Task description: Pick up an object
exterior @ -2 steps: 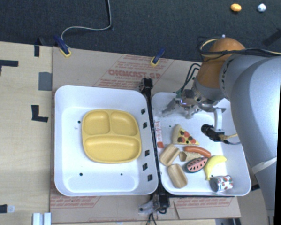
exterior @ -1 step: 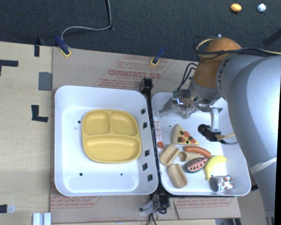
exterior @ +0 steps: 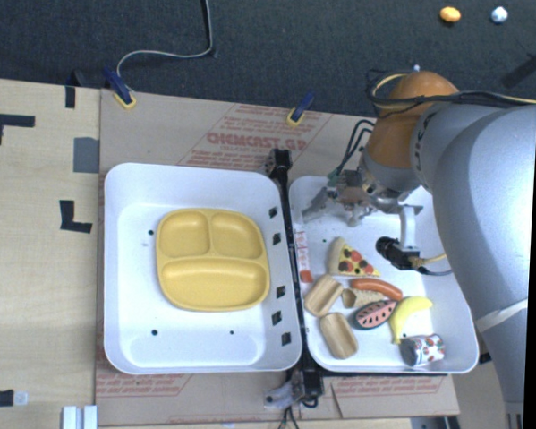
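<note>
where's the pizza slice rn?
In the camera view, the pizza slice lies in the right bin, upper part of the toy food pile, just above the hot dog and below the gripper.

Two white bins point(exterior: 123, 246); one yellow plate point(exterior: 214, 258); seven toy foods point(exterior: 352, 259).

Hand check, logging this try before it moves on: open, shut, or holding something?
Hand: over the far end of the right bin; open or shut cannot be told, nothing seen held.

Bright, even overhead light; soft shadows, slightly grainy.
</note>
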`<move>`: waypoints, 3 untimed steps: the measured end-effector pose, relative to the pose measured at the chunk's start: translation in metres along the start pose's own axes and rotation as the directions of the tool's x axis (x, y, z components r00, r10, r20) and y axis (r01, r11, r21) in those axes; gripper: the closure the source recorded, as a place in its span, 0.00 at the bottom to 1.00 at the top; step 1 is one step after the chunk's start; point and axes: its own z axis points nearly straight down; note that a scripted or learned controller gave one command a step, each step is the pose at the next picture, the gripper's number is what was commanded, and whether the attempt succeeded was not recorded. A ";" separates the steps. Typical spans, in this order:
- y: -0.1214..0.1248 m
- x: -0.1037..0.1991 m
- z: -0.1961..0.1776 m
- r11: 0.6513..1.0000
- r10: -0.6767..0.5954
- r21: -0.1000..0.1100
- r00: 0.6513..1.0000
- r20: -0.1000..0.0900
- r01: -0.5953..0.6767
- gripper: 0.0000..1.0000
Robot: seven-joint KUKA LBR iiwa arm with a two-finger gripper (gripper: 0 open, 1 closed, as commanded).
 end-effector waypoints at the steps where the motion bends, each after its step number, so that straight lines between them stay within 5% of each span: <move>1: 0.000 0.005 0.000 1.000 0.000 0.000 1.000 0.000 0.000 0.00; 3: 0.000 0.004 0.000 1.000 0.000 0.000 1.000 0.000 0.000 0.00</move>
